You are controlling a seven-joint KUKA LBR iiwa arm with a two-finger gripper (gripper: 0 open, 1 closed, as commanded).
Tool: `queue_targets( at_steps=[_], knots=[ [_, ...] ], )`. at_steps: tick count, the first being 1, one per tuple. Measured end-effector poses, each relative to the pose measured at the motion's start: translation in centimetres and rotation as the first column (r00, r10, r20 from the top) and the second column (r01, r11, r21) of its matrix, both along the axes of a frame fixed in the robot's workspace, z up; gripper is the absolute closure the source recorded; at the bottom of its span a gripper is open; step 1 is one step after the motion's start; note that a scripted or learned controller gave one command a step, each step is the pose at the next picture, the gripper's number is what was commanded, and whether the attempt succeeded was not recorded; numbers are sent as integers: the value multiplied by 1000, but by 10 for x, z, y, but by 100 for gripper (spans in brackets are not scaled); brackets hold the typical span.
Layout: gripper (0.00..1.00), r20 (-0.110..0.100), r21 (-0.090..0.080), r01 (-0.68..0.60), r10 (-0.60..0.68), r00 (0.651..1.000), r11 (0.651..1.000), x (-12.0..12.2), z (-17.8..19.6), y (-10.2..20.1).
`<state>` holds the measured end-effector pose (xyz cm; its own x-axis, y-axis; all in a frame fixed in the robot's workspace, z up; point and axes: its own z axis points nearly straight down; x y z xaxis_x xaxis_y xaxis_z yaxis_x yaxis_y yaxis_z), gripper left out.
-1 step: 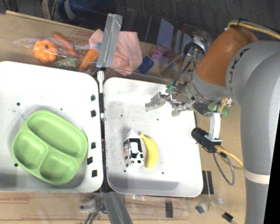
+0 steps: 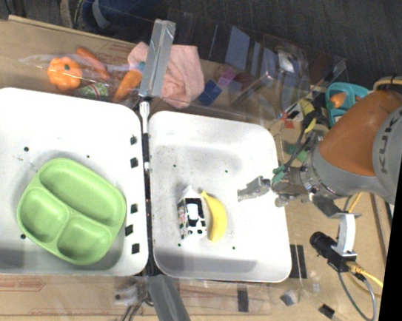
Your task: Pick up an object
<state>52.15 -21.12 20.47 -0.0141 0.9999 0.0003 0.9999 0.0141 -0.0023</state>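
Banana [image 2: 216, 217] lies in the right bin [image 2: 263, 144] touching a black-and-white object [image 2: 192, 217], so the gripper [image 2: 255, 189], nearby with finger state impossible to tell, should straddle the banana's narrow width squarely

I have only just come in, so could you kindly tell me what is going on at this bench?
The KUKA arm reaches in from the right, with its gripper over the right bin, beside its right rim. Nothing is visibly held. A banana lies in that bin against a small black-and-white object, to the gripper's lower left. The left bin holds a green divided tray. The pick looks not yet made.
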Motion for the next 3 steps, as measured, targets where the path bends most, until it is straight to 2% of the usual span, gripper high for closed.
queue_targets(
  at_steps=[1, 2, 3],
  knots=[
    [0, -2, 1, 67, -67, 998, 998, -37, 25, 0],
    [0, 1, 0, -76, 76, 997, 997, -44, -75, 59],
    [0, 3, -1, -7, 7, 1000, 1000, -44, 26, 15]
  ],
)
